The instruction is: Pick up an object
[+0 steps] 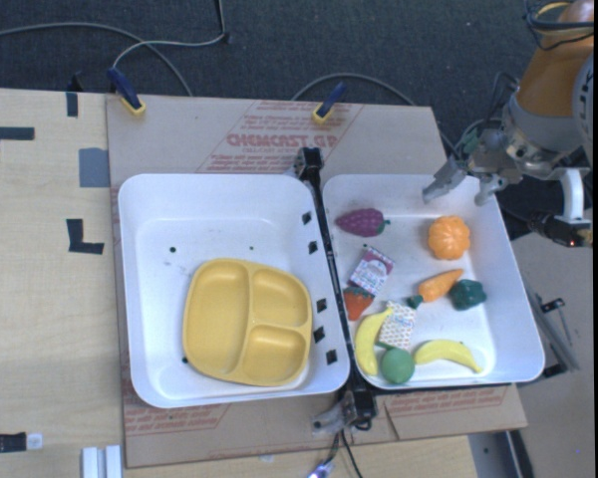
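My gripper hangs over the far right rim of the right bin, its two fingers spread open with nothing between them. Below it in that bin lie an orange fruit, a purple fruit, a carrot beside a dark green piece, a small red-and-white packet, a red piece, two bananas, a pale packet and a green ball. The orange fruit is the nearest to the fingers, a little below them.
The left bin holds a yellow divided tray. Both bins rest on a cardboard sheet held by clamps at the far edge. Cables run across the dark floor behind.
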`<state>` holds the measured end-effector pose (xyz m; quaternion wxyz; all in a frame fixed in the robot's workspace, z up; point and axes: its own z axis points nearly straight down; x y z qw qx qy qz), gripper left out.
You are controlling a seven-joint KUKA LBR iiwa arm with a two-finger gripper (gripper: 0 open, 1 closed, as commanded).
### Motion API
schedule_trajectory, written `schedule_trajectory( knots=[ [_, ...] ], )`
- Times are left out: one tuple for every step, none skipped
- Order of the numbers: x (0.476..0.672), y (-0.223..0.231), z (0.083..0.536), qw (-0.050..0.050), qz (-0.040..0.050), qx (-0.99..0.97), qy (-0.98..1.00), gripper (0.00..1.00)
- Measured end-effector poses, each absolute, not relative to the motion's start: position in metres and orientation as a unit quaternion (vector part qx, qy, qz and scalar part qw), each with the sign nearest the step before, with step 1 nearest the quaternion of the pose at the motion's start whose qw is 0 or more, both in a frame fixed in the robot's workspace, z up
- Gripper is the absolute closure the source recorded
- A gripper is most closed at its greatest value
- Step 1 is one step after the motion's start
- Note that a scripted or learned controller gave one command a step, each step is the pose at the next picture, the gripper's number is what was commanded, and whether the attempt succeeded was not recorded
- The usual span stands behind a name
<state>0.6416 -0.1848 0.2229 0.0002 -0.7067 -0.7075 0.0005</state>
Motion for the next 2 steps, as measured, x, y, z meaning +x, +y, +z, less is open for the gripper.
schedule_trajectory(
  knots=[
    [0.62,-0.222,0.108,0.002,0.0019,-0.707,-0.707,0.0],
    [0.668,-0.185,0.087,-0.002,-0.0011,-0.706,-0.708,0.0]
  ],
)
